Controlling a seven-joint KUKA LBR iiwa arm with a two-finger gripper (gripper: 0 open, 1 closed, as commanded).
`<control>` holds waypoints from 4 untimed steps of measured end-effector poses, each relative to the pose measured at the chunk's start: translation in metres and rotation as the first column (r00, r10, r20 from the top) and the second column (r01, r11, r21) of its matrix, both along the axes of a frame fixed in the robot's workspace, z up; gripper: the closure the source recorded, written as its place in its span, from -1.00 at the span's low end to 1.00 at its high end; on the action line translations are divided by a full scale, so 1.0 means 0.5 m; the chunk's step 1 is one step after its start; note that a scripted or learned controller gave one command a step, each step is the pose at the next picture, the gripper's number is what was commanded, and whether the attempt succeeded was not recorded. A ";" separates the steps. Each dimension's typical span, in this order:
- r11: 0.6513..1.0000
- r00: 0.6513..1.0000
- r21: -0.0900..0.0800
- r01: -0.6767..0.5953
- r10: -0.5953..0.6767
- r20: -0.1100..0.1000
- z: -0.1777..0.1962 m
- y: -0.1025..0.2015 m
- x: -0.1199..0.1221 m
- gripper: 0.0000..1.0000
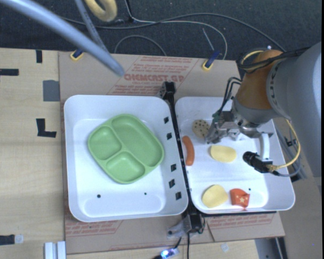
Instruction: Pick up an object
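My gripper (223, 134) hangs low over the right bin (275, 198), near its back middle, and stands open with nothing between its fingers. A pale yellow oval piece (222, 154) lies just in front of it, apart from the fingertips. A brown round cookie (201, 127) sits just to its left. An orange sausage-shaped piece (189, 150) lies along the bin's left wall. At the front lie a second yellow lump (214, 196) and a red piece (239, 197), side by side.
The left bin (78, 193) holds a green divided plate (126, 148). A black divider (175, 144) runs between the bins. The arm's grey body and cables (270, 163) cover the right bin's far right side. A grey pole (54, 20) crosses the top left.
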State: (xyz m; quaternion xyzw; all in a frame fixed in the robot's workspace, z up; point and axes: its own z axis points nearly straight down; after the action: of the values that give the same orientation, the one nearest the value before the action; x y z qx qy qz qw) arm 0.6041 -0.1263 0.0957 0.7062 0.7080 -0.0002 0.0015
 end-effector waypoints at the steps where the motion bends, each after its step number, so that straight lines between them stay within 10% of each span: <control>1: 1.000 1.000 0.002 0.001 -0.001 0.003 0.127 0.004 -0.001 1.00; 3: 1.000 1.000 0.001 0.002 -0.002 0.002 0.312 -0.010 -0.015 1.00; 4: 1.000 1.000 0.003 -0.002 0.002 -0.004 0.282 0.102 -0.033 1.00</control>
State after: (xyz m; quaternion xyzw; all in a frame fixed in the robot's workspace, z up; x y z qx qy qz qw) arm 0.5875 -0.0753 0.2365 0.7054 0.7088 -0.0007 -0.0010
